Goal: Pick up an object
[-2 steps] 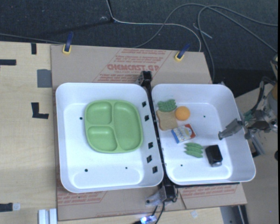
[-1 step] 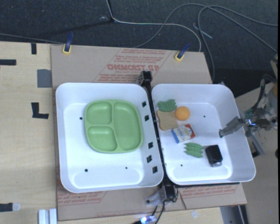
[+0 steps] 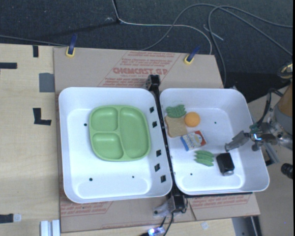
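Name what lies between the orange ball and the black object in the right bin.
In the camera view, a red, white and blue packet lies between the orange ball and the black object.

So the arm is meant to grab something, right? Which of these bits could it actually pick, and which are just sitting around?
For the job:
- end effector, at the right bin's right edge
- orange ball
- black block
- green pod-shaped toy
- leafy green toy
- tan slice
- small packet

Lying about:
- green divided plate in the left bin
- cables
- yellow clamps
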